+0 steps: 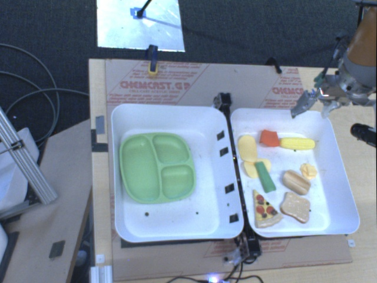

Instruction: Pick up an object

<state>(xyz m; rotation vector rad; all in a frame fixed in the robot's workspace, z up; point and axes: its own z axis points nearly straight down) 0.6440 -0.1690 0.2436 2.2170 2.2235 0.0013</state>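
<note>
The right bin [341, 175] is crowded with toy food, so a descent risks pinching two pieces or nudging one aside. The arm [360, 52] hangs over that bin's far right corner, its claw [321, 102] spread open and empty, well above the corn [297, 143].

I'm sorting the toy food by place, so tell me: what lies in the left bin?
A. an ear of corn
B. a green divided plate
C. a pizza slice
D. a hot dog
B: the green divided plate lies alone in the left bin, while the pizza slice, the hot dog and the corn all lie in the right bin.
</note>
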